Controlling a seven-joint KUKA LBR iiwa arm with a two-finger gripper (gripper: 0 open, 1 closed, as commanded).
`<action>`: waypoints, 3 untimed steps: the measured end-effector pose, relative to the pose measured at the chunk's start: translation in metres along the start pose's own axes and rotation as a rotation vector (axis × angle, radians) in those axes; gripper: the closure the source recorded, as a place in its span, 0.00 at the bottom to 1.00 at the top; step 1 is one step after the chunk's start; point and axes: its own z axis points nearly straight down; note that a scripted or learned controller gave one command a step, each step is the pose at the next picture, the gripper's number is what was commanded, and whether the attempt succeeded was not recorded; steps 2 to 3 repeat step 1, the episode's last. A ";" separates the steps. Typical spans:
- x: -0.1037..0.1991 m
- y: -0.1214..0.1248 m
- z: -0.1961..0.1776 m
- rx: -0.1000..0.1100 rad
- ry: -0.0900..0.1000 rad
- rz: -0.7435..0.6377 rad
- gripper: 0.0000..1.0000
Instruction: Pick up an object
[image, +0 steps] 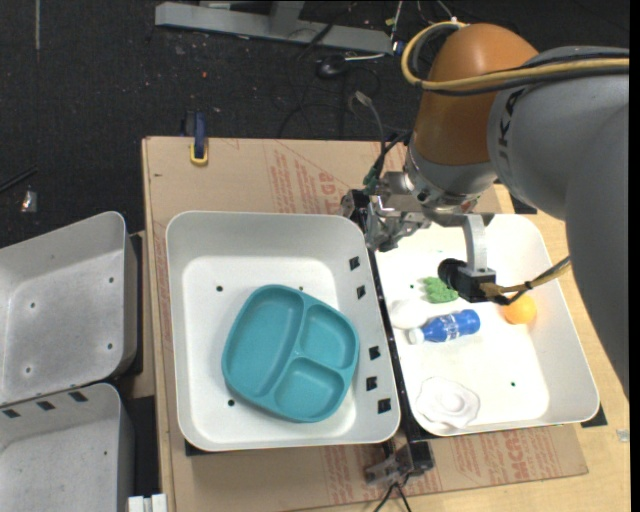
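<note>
My gripper (384, 228) hangs over the far left corner of the right bin (560, 370), close to the wall between the two bins. In that bin lie a small green toy (437, 290), a blue bottle (448, 326) on its side with a white cap end, an orange ball (520, 311) and a white round cup-like piece (448, 401). The green toy and the bottle are a little in front of the gripper and to its right. Nothing shows between the gripper's tips.
The left bin (200, 250) holds a teal divided plate (290, 352). Both bins rest on a cardboard sheet (260, 170). Spare white bin lids (60, 290) lie off to the left. The big grey arm (560, 120) covers the right bin's far right.
</note>
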 end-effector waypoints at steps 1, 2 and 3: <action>0.060 -0.003 -0.005 -0.003 0.001 -0.002 1.00; 0.060 -0.003 -0.005 -0.003 0.001 -0.002 1.00; 0.060 -0.003 -0.005 -0.003 0.001 -0.002 1.00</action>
